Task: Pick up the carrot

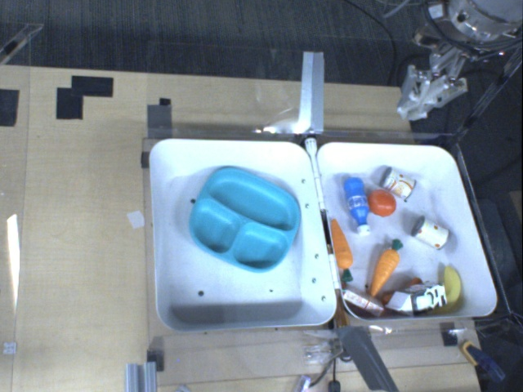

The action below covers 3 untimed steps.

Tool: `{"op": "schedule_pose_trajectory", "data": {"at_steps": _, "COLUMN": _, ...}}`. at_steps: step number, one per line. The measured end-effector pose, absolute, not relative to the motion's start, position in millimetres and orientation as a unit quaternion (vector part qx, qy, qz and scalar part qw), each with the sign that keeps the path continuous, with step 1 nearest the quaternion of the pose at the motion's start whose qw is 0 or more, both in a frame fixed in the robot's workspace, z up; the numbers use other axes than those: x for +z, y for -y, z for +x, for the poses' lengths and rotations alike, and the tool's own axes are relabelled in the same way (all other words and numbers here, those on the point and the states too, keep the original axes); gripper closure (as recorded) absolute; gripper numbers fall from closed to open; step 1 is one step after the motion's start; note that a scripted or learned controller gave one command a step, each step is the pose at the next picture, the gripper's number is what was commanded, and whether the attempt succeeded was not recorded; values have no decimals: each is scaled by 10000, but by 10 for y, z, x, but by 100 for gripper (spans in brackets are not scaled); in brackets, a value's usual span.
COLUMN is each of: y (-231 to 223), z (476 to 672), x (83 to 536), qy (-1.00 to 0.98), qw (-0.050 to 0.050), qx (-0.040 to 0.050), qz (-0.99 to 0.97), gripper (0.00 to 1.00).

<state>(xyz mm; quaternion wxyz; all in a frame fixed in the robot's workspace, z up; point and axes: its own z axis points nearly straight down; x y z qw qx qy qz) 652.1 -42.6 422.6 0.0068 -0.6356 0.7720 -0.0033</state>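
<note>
An orange carrot (383, 271) with a green top lies in the right bin (462, 188), near its front, pointing up-right. A second orange, carrot-like piece (341, 244) rests against that bin's left wall. My gripper (431, 90) hangs above the bench beyond the right bin's far right corner, well away from the carrot. Its fingers are spread, with nothing between them.
The right bin also holds a blue bottle (355, 202), a red ball-like item (382, 203), a small can (397, 183), a white cylinder (430, 234), a banana (451, 288) and dark packets (419, 299) by the front wall. A blue divided plate (244, 217) lies in the left bin (176, 284).
</note>
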Motion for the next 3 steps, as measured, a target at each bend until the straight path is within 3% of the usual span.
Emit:
{"op": "schedule_pose_trajectory", "data": {"at_steps": 1, "y": 512, "z": 6698, "x": 4383, "qy": -7434, "qw": 70, "qx": -35, "qz": -6688, "gripper": 100}}
{"op": "schedule_pose_trajectory", "data": {"at_steps": 2, "y": 813, "z": 6549, "x": 4095, "qy": -7658, "qw": 46, "qx": -22, "qz": -6431, "gripper": 100}}
{"op": "schedule_pose_trajectory", "data": {"at_steps": 3, "y": 683, "z": 6698, "x": 4381, "qy": -6238, "qw": 62, "qx": -43, "qz": -7816, "gripper": 100}}
